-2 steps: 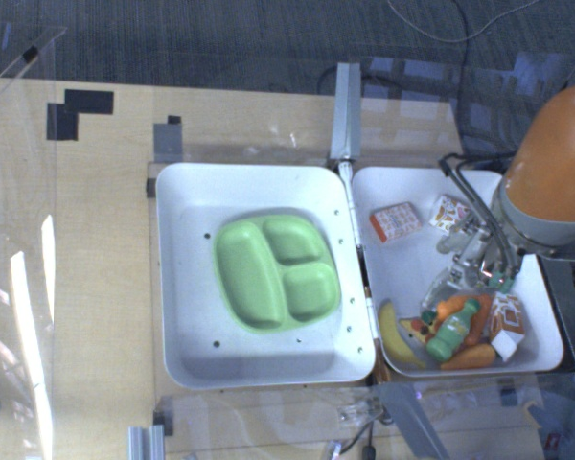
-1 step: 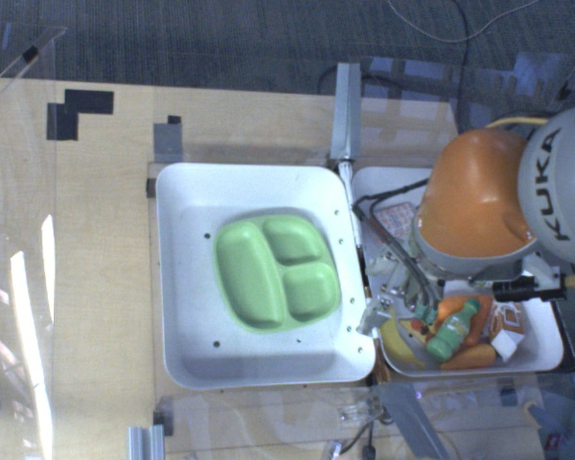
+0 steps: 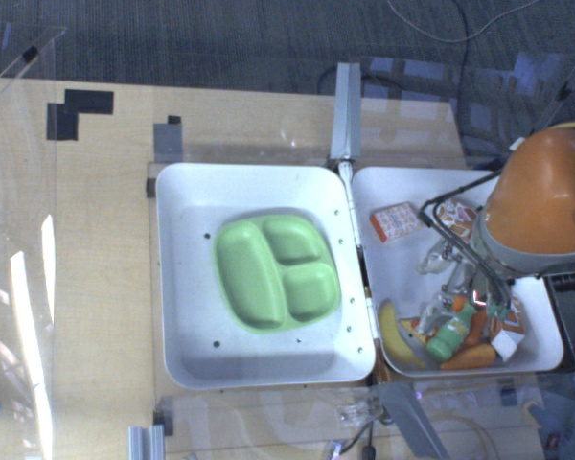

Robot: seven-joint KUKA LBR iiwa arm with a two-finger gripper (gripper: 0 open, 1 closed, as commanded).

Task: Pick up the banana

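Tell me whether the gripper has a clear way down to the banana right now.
Probably yes. The banana lies along the right bin's left wall with its top bare; the gripper hangs just beside it. The green bottle crowds one side.

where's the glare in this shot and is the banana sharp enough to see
Camera view: bright streaks of glare on the clear panel at left; the banana is soft but readable, partly covered by clutter; the gripper is blurred.

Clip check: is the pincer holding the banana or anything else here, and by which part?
Cannot be told. The pincer sits low over the right bin's clutter, beside the banana, which lies against the bin's left wall, apparently ungripped.
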